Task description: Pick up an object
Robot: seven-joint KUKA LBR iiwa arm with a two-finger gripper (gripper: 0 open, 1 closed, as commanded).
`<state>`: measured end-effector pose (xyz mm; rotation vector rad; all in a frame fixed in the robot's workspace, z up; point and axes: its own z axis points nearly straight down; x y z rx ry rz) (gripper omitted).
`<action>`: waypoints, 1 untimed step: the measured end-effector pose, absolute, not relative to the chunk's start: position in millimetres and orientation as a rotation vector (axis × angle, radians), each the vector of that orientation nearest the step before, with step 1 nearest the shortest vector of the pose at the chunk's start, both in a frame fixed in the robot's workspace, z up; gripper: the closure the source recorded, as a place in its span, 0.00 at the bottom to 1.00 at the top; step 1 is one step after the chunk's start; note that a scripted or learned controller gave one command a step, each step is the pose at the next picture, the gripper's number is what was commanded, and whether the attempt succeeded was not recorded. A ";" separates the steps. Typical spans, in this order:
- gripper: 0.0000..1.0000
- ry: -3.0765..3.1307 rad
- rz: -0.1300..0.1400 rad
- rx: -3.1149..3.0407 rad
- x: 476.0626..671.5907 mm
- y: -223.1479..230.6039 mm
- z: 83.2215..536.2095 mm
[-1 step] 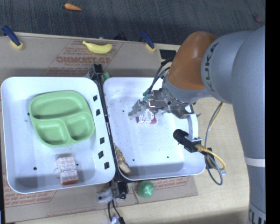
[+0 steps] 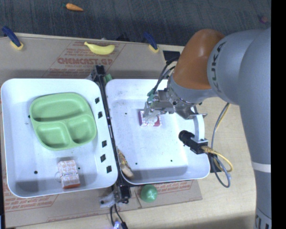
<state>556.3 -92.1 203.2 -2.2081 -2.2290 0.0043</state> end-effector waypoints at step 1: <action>0.00 -2.231 0.006 -2.207 556.3 -92.2 203.1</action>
